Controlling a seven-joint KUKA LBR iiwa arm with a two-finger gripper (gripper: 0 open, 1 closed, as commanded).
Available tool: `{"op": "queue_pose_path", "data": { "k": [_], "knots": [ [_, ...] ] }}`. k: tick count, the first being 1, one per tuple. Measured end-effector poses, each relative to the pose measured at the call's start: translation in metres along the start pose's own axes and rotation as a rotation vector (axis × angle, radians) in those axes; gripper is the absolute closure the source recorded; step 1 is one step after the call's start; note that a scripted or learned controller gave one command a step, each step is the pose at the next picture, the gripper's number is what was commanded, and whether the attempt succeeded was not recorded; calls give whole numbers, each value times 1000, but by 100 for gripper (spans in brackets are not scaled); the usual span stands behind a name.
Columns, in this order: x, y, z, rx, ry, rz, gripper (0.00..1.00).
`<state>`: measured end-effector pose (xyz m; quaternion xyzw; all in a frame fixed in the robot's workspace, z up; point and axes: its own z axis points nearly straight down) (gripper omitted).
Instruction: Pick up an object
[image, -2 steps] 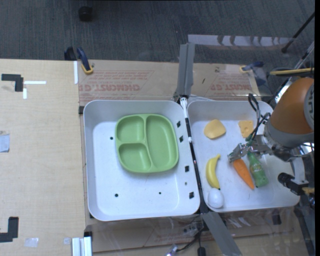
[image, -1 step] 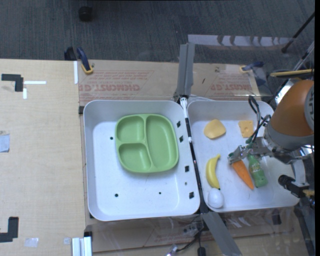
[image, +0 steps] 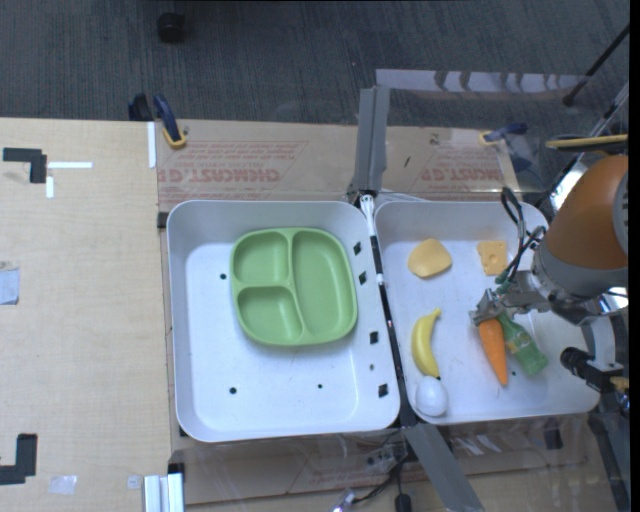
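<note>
The arm reaches in from the right of the frame, and its gripper (image: 492, 312) sits low in the right bin (image: 455, 215), right at the upper end of the carrot (image: 494, 351). Whether its hold is released or clenched cannot be told from this angle; the metal parts blur into the carrot's top, so no grasp can be claimed.

The step in hand looks like the approach or the closing on an object, most likely the carrot, which lies in the lower right part of that bin, slanting down toward the frame's bottom edge. The next move would call for a firm pinch across the carrot's thick end and a straight lift, checked before any claim of success.

A green object (image: 525, 347) lies just beside the carrot on its right, touching or nearly so, and could be nudged or caught along with it. The banana (image: 427, 340) and a white egg-like object (image: 431, 396) lie to the left, apart from the carrot. 2 yellow pieces, a rounded one (image: 430, 259) and a small cheese-like wedge (image: 492, 256), rest near the bin's upper side. The left bin (image: 200, 330) holds a green divided plate (image: 294, 286) with 3 compartments, well away from the work.
</note>
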<state>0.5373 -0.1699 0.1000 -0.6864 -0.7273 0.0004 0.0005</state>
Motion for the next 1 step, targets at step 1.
{"op": "queue_pose_path", "data": {
  "k": [1],
  "knots": [
    [75, 64, -166, 1, -2, 175, 100]
  ]
}}
